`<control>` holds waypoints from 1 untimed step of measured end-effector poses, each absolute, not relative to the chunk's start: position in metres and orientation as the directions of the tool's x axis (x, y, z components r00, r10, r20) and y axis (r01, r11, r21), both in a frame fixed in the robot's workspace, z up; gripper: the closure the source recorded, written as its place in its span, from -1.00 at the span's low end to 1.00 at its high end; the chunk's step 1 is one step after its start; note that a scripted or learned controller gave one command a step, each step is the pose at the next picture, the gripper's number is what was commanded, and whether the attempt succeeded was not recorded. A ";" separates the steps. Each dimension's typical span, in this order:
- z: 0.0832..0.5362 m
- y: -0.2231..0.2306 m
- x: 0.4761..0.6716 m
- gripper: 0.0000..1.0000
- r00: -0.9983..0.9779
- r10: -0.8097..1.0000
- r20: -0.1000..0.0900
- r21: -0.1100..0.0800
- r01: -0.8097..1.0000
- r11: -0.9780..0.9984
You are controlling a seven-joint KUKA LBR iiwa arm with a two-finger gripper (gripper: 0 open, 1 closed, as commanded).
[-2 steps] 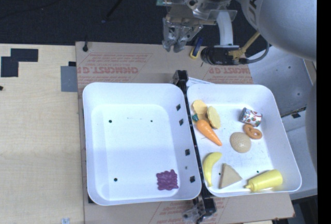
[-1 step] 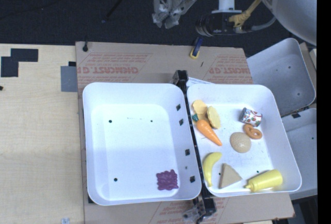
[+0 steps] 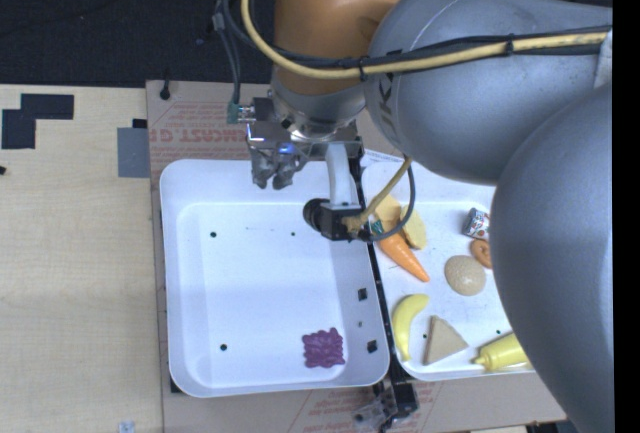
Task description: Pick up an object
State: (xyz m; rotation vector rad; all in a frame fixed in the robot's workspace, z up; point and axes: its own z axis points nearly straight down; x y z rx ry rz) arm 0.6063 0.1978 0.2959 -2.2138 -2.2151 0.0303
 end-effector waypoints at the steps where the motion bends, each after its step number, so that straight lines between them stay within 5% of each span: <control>1: 0.220 0.245 0.590 1.00 -0.004 1.000 -0.003 -0.013 1.000 0.004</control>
